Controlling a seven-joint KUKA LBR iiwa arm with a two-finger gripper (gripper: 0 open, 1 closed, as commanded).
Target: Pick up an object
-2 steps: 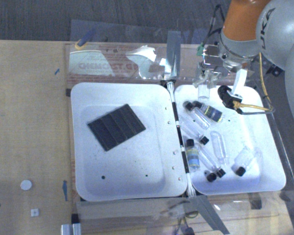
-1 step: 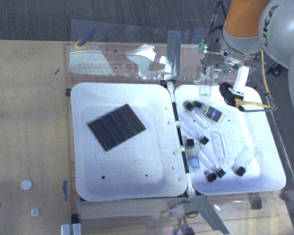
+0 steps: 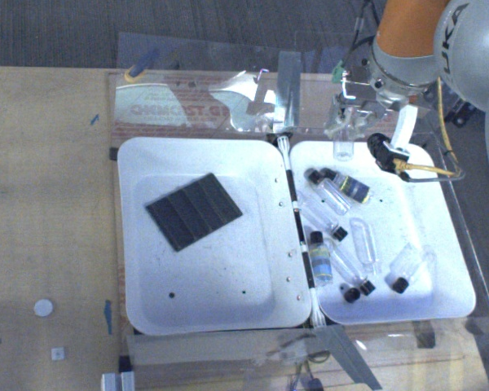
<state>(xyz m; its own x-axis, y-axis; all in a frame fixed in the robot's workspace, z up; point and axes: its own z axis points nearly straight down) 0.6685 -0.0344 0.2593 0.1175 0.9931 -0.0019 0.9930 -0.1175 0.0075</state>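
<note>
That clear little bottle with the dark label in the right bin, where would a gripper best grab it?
Likely across the middle of the labelled bottle, coming straight down, fingers either side of its narrow body. It lies flat and slanted, with bare bin floor on its far side.

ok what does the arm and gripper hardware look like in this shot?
The arm has rounded light-grey shells with dark KUKA lettering and a wide orange band above the wrist. Below it sits a grey metal flange, then the gripper, built from pale, partly see-through parts. A white block and a yellow cable with a black end hang off its side.
</note>
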